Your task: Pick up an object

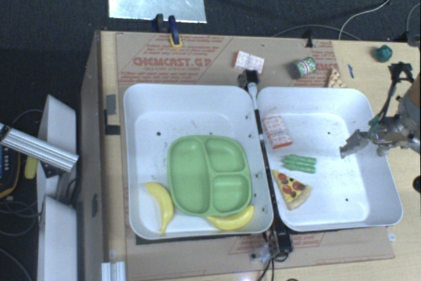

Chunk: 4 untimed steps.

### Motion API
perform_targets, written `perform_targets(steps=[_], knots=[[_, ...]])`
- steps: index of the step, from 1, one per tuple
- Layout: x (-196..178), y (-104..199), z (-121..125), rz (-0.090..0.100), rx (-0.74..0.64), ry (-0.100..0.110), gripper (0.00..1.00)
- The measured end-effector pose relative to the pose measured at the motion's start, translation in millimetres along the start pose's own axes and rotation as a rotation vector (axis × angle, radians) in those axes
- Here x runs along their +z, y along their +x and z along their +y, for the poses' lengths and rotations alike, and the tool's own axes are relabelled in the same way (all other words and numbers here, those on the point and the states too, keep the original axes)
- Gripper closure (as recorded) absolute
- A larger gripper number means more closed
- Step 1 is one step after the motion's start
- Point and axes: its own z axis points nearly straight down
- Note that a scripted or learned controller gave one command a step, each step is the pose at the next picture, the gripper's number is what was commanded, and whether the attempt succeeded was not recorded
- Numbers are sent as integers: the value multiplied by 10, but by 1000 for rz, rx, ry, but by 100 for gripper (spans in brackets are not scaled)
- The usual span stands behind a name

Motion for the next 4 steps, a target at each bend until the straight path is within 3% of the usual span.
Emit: perform_targets(steps=[1, 2, 3, 4], knots=[[1418, 380, 216, 1, 1, 4, 0], [1532, 867, 960, 0, -1, -1, 0], [1389, 740, 1698, -1, -1, -3, 0], [1537, 846, 1137, 1, 2, 1, 0]])
